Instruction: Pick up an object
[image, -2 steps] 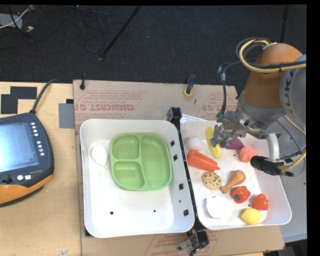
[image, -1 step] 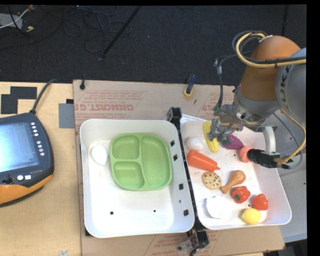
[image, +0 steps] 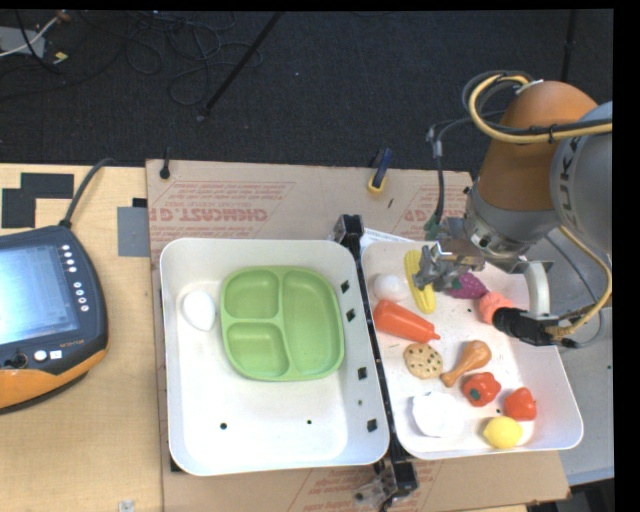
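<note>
Several toys lie in the right bin: nearest a lemon, then a cookie and carrot, with corn farthest, directly under the gripper; whether its fingers grasp the corn I cannot tell; a green tray sits in the left bin

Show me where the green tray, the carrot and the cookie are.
green tray (image: 283, 345), camera view, on its front rim.
carrot (image: 404, 322), camera view, on the middle of its orange body.
cookie (image: 423, 360), camera view, on its centre.
</note>
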